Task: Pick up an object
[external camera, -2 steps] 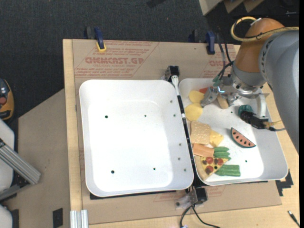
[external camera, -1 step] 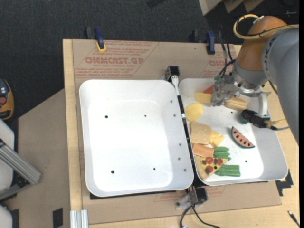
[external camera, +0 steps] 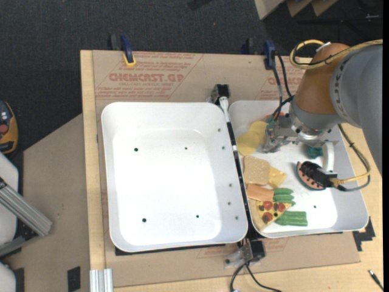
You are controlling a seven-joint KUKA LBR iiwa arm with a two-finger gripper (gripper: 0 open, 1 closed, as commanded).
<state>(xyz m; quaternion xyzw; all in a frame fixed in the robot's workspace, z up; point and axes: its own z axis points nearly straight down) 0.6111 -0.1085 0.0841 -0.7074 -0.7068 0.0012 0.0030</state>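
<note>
The brown tabletop (external camera: 158,78) is seen spread wide, with red lettering printed across its far side. On it two white bins are set side by side, touching along a shared edge. The bin on the view's left (external camera: 164,181) is the larger showing, its bare floor marked by four dark dots. The bin on the view's right (external camera: 343,208) is where the action is found. The grey arm (external camera: 361,84) is reached in from the right, its orange band (external camera: 313,87) tilted over that bin's far end.

The jaws are placed low in the right-hand bin's far half, just beside a pale yellow piece (external camera: 250,139), which is the nearest object to be picked. How far the jaws are parted cannot be told, and nothing can be made out between them.

The rest of the toy food is gathered along the bin's left wall. A tan toast slice (external camera: 256,170) is laid just below the yellow piece, with a small yellow wedge (external camera: 277,176) touching its right side. An orange strip (external camera: 260,192) is tucked under the toast. A pizza slice (external camera: 270,209) dotted red is set nearer still, and a green pod (external camera: 293,218) is laid beside it. A small green piece (external camera: 284,194) is seen just above the pizza.

Two blue clamps (external camera: 128,46) are fixed on the tabletop's far edge.
</note>
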